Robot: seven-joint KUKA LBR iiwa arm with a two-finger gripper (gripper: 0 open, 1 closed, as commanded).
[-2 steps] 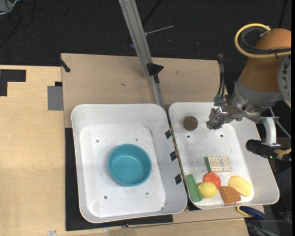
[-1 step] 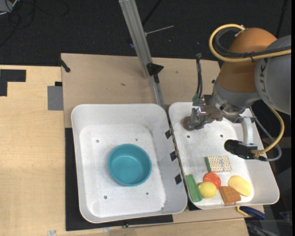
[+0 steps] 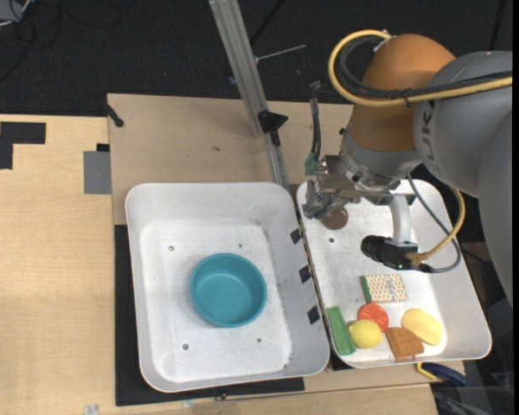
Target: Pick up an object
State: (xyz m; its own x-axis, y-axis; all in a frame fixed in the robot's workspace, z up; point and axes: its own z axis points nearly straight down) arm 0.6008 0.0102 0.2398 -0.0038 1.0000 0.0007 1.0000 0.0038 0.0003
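Down at 5 o'clock the toy food (image 3: 389,325) waits ungrasped while your pincer (image 3: 322,201), grip state indiscernible, hovers at 12; you're approaching, so descend next.

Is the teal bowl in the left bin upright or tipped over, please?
Upright: the teal bowl shows its round open mouth and inner bottom, resting flat in the left bin.
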